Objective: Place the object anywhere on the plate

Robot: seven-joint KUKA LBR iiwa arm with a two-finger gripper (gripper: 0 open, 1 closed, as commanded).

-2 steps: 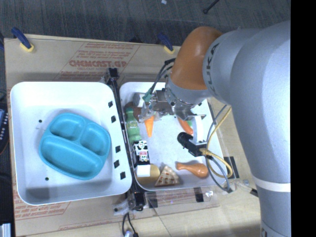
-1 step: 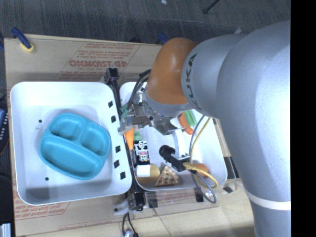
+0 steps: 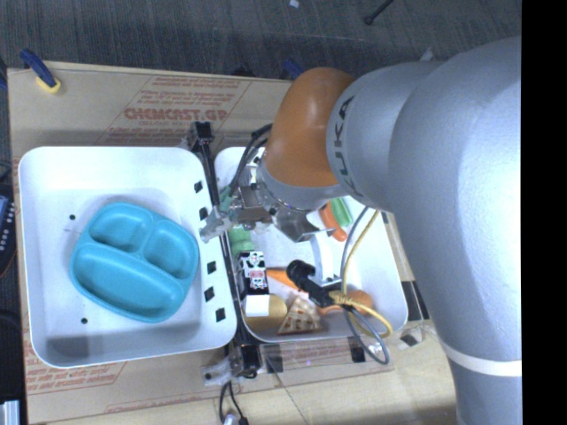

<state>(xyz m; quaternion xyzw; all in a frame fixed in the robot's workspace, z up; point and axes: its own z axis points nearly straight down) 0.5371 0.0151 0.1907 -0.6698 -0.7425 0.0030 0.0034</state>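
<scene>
Blue and divided into compartments, the plate lies empty in the left bin, a little near of that bin's middle. The cardboard-covered table carries both bins.

Just right of the wall between the bins, the gripper hangs over the far-left part of the right bin. The wrist covers its tip, so I cannot tell whether it is open or closed. A green item shows right at the gripper, largely hidden. It is probably the object to be moved, but the view does not show whether it is held, nor which way its long axis runs.

Nearer in the same bin stand a cow-patterned carton and a white block, with a pizza-like wedge to their right. An orange piece peeps out from under the arm farther right.

The coming move turns on one relation: the plate lies to the left of the gripper, across the dividing wall and slightly nearer. Any carry must therefore rise over that wall before going left.
</scene>
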